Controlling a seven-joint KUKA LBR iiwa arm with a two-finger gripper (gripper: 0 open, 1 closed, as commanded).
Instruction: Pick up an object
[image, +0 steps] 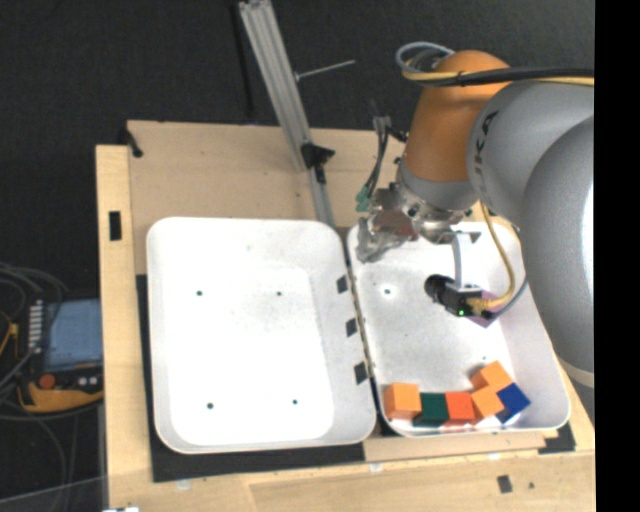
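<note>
From my remote seat I can read no text, label, brand or number anywhere; the grey arm carries dark lettering beside its orange band, but it is cut off and blurred, so I cannot make it out; the blue device far left shows nothing legible.

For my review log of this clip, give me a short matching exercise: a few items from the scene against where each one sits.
Things:
1. blue block
2. green block
3. end effector
4. left bin

Places:
A. between two orange blocks along the right bin's near edge
B. far-left corner of the right bin, apart from the blocks
C. rightmost of the block cluster
D. beside the bin that holds the blocks

Pairs: 1-C, 2-A, 3-B, 4-D
</note>
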